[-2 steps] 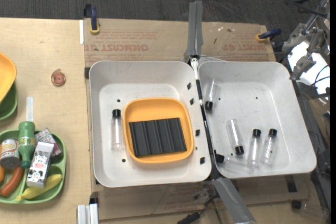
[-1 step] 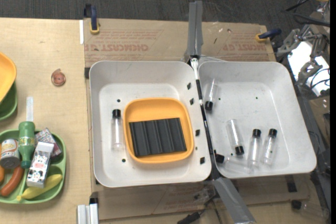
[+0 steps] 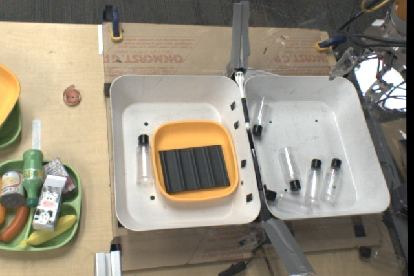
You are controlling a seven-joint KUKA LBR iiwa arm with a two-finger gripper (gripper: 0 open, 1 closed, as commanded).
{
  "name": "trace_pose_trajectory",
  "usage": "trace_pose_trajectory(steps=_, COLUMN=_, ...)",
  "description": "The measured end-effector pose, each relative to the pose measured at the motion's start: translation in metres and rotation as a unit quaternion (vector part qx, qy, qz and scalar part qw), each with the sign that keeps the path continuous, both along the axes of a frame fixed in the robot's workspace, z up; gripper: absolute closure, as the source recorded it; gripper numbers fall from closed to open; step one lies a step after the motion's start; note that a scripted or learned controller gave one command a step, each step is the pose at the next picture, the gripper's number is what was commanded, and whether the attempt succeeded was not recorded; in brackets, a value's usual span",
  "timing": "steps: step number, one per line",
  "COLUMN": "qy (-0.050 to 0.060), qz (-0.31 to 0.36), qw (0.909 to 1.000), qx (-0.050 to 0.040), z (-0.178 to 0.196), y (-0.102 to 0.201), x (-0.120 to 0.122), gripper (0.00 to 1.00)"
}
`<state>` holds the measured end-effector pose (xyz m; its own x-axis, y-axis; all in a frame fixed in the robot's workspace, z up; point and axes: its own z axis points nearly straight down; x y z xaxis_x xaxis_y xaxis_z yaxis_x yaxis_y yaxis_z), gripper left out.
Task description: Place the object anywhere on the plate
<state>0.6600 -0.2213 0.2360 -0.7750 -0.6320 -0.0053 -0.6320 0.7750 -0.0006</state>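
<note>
An orange plate (image 3: 194, 132) with rounded corners lies in the left bin (image 3: 126, 100). On the plate rests a black ribbed slab (image 3: 194, 168), covering most of its middle. One clear vial with a black cap (image 3: 143, 158) lies in the left bin, just left of the plate and apart from it. In the right bin (image 3: 349, 106) several more clear vials lie loose: one (image 3: 259, 116) near the dividing edge, one (image 3: 289, 168) in the middle, and two (image 3: 314, 181) (image 3: 333, 179) side by side toward the front.
A green tray (image 3: 65, 229) with toy food and a green bottle (image 3: 32, 171) sits on the wooden table at the left, below a yellow bowl (image 3: 8, 97). A small pink disc (image 3: 72, 96) lies nearby. Cables (image 3: 381, 74) crowd the far right.
</note>
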Motion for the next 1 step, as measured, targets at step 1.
trace_pose_trajectory(steps=1, qy=0.000, qz=0.170, qw=0.9854, qx=-0.0001, z=-0.0140, y=0.0003, x=-0.0001, gripper=0.00)
